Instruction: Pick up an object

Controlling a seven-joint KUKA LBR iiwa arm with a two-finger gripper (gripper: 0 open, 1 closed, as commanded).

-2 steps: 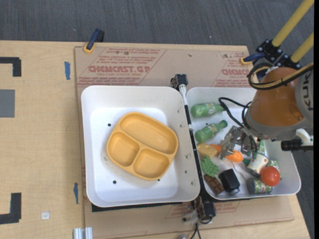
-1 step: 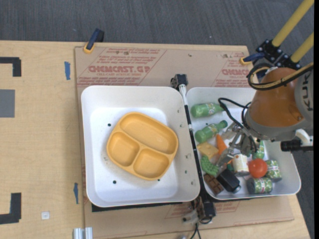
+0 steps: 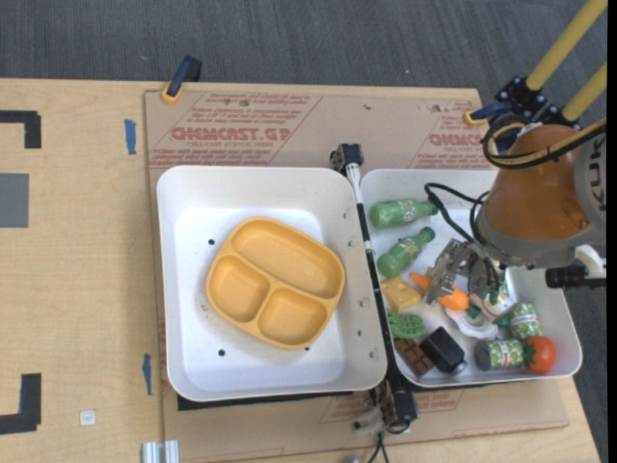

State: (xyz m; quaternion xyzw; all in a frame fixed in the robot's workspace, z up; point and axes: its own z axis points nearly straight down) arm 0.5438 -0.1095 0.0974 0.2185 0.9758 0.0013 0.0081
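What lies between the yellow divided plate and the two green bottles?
In the camera view, the adjoining bin walls lie between the plate and the bottles.

A yellow three-part tray (image 3: pixel 276 284) sits in a white bin (image 3: pixel 183 258) at centre frame. At right, another white bin (image 3: pixel 569 340) carries green bottles (image 3: pixel 403 212), a red tomato (image 3: pixel 542 355), an orange carrot (image 3: pixel 445 297) and a black block (image 3: pixel 444 349).

A: The two white bins (image 3: pixel 183 258) looked like smooth plastic, and the yellow tray (image 3: pixel 275 283) at centre was matt plastic.
B: The board (image 3: pixel 231 128) under them read as plain brown cardboard, and the floor (image 3: pixel 289 17) along the top as rough grey carpet
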